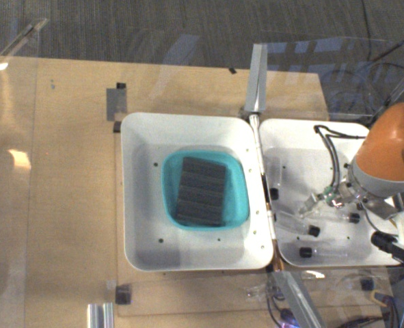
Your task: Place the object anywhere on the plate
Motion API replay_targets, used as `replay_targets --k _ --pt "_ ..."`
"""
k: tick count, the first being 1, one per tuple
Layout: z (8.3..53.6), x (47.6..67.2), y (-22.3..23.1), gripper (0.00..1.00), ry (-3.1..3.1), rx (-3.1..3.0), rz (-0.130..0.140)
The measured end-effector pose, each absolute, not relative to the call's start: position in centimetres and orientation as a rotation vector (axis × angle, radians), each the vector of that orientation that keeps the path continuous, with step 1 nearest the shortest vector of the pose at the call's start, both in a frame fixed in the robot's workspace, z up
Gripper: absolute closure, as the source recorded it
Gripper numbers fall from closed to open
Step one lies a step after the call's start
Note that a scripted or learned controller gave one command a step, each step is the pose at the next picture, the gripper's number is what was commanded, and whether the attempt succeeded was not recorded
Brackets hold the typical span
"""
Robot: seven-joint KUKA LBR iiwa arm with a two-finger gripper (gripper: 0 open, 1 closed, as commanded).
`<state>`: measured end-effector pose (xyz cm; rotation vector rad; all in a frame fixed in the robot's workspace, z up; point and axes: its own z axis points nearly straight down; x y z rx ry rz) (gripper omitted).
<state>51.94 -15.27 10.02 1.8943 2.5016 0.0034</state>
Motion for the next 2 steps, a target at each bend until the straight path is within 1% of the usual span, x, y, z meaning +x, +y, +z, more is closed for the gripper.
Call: replay_targets --k 1,2 --pt "8.9 49.3 -14.7 0.0 2.538 1.819 0.013" --pt "22.7 49.0 -12.1 0.0 2.591 1.759 0.007"
